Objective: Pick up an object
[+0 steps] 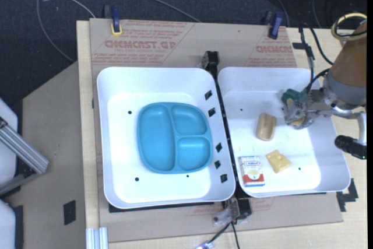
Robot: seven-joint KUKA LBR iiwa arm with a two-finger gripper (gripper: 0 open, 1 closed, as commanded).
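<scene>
Tan rounded block (266, 126), lying in right bin (326, 181)

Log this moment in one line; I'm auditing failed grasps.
gripper: low in right bin | bread roll, cheese wedge, carton lying free

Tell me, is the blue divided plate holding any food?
Empty: all three compartments of the blue plate show bare blue in the left bin.

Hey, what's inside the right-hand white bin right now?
The right bin holds a tan bread-like piece, a yellow cheese-like wedge and a small red-and-white packet at its front left corner. The gripper reaches in and covers whatever lies beneath it.
</scene>
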